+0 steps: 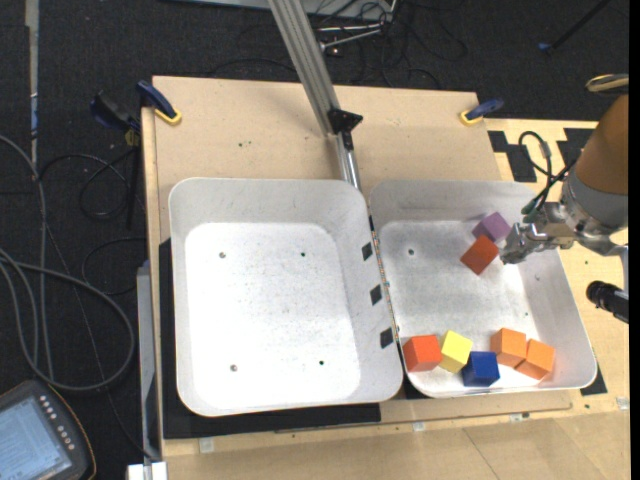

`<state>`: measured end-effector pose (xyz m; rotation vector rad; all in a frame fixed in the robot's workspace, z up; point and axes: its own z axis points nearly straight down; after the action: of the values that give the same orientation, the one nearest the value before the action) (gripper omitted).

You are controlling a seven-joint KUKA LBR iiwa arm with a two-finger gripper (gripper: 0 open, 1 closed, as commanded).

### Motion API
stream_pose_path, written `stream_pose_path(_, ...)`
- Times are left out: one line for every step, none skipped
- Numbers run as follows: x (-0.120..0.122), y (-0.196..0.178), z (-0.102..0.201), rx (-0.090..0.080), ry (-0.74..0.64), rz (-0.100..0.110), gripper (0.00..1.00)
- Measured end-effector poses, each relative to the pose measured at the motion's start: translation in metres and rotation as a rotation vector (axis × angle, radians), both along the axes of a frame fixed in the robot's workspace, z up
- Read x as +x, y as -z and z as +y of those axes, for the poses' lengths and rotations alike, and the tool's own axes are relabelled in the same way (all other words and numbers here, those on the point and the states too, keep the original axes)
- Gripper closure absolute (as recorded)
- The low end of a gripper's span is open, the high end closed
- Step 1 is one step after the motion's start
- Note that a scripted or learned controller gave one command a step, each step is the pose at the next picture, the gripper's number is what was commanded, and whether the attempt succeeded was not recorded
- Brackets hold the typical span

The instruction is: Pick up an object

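Claw (pixel 517 245), grip state unclear, hovers in right bin (pixel 570 308) beside red block (pixel 480 256) and purple block (pixel 491 227).

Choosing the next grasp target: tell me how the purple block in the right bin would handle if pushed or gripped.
The purple block looks rigid and flat-faced, so it should slide, not roll. It appears small, probably light. It sits against the red-orange block, so a push may shift both.
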<state>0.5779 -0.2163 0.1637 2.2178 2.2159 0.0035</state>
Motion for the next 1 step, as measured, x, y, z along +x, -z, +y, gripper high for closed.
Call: stream_pose_path(0.0018,-0.043,0.0009,0.0,-0.003,0.0,1.0)
